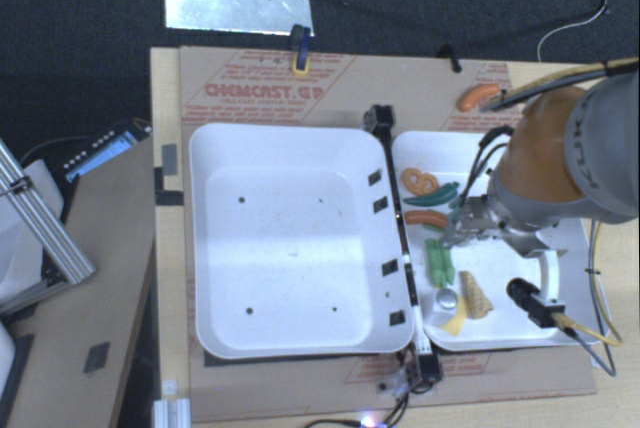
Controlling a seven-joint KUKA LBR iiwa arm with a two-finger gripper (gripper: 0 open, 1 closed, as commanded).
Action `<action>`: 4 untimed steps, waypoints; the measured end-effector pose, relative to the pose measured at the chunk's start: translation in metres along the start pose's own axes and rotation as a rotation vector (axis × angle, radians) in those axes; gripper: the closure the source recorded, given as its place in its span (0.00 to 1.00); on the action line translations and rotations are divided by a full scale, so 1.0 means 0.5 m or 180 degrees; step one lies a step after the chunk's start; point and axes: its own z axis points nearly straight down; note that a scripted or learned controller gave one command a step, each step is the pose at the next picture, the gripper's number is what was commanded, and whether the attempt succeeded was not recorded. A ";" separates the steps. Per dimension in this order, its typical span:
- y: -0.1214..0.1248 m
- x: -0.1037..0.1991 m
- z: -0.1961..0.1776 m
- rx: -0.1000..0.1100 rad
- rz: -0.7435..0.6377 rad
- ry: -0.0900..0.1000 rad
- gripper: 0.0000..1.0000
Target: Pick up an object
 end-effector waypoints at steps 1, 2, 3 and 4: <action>-0.050 -0.010 -0.524 -0.0009 -0.0006 -0.0008 1.00; -0.063 0.056 -0.870 -0.0015 -0.0015 -0.0003 1.00; -0.095 0.179 -0.581 0.0094 -0.0020 0.0005 1.00; -0.094 -0.085 -0.648 0.0035 0.0047 -0.0017 1.00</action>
